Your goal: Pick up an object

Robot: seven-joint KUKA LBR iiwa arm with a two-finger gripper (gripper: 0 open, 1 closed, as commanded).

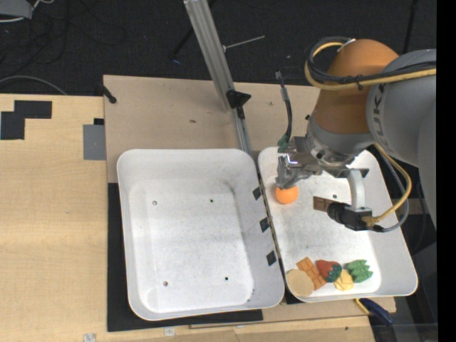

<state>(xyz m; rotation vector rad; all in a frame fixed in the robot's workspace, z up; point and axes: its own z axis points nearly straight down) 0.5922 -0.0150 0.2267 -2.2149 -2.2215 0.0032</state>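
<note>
Over the right bin [399, 280], the gripper [288, 177] hangs right above an orange ball [286, 194] by the bin's left wall; I cannot tell its grip. A cluster of toy food [331, 274] lies well apart at the near edge. The left bin [135, 191] sits alongside.

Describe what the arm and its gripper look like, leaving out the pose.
The arm has a smooth grey shell with a rounded orange band above the wrist. A yellow cable and black ones loop around that band, and another yellow and black cable hangs by the wrist. The gripper is a small silvery metal unit, and a black block juts out beside it.
</note>
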